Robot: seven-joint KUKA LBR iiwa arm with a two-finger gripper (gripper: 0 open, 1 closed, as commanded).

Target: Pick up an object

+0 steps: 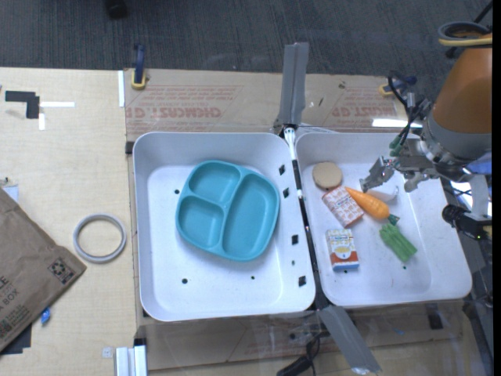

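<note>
Your end effector [395, 175] hangs over the right bin [438, 280], near its back right part, with its fingers spread apart and nothing between them. One fingertip [377, 175] sits just above the thick end of the carrot [369, 202]; whether it touches the carrot you cannot tell from this angle.

In the right bin you have five things to choose from. The carrot lies at a slant in the middle, its green top pointing toward the front right. Touching its left side is a red and white packet [341, 207]. Behind that, near the back left corner, sits a round tan cookie [328, 175]. In front of the packet lies a small carton [343, 250] with an orange label. To the right of it is a green vegetable [399, 243], just beside the carrot's leafy end.

The left bin [156, 288] holds a blue divided plate [228, 209]. On the counter [63, 163] to the left you see a tape ring [99, 236] and a brown box [27, 272].
</note>
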